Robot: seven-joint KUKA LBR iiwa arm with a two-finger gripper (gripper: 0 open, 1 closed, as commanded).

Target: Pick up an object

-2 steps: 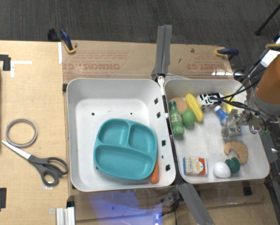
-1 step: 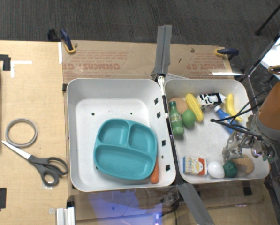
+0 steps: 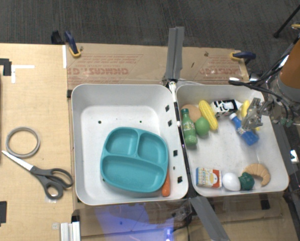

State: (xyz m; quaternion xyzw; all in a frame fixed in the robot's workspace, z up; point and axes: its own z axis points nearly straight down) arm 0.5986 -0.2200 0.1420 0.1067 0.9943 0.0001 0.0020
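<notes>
My gripper (image 3: 251, 118) hangs over the right side of the right bin (image 3: 276, 149), just above a blue bottle (image 3: 248, 134) with a white cap that lies on the bin floor. It overlaps the bottle's upper end, and I cannot make out whether it touches it. Close by are a yellow banana (image 3: 245, 107) and a black-and-white cow toy (image 3: 225, 106). Further left lie a corn cob (image 3: 208, 115), a green fruit (image 3: 202, 127) and a green bottle (image 3: 189, 129).
Along the right bin's front edge sit a small carton (image 3: 208, 177), a white egg (image 3: 231, 182), a dark green toy (image 3: 247, 182) and a croissant (image 3: 260, 172). The left bin (image 3: 84, 109) holds a teal divided plate (image 3: 135, 159) and a carrot (image 3: 166, 186). Scissors (image 3: 44, 173) and a tape roll (image 3: 23, 141) lie on the bench.
</notes>
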